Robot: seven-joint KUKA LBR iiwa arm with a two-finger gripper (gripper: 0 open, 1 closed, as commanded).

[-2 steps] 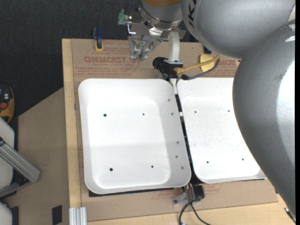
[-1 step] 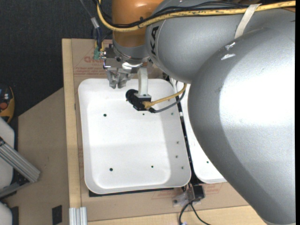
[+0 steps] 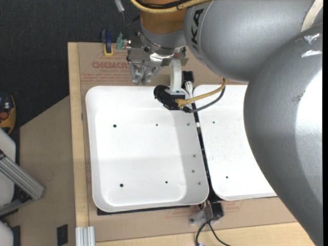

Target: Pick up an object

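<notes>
My gripper (image 3: pixel 142 76) hangs under the orange wrist band (image 3: pixel 160 14), above the far rim of the left white bin (image 3: pixel 97 137). Beside it a white bracket (image 3: pixel 177 78) and a black fitting with yellow and white cables (image 3: pixel 166 97) reach over the bin's far right corner. The left bin's floor shows white with a few small dark dots (image 3: pixel 115 126). The big grey arm link (image 3: pixel 277 86) covers much of the right bin (image 3: pixel 230 152), hiding whatever lies under it.
Both bins rest on a brown board (image 3: pixel 82 86) with red print at its far edge. A small blue and yellow clamp (image 3: pixel 107 42) stands at the board's far left. Cables and a black connector (image 3: pixel 212 211) lie at the front edge, between the bins.
</notes>
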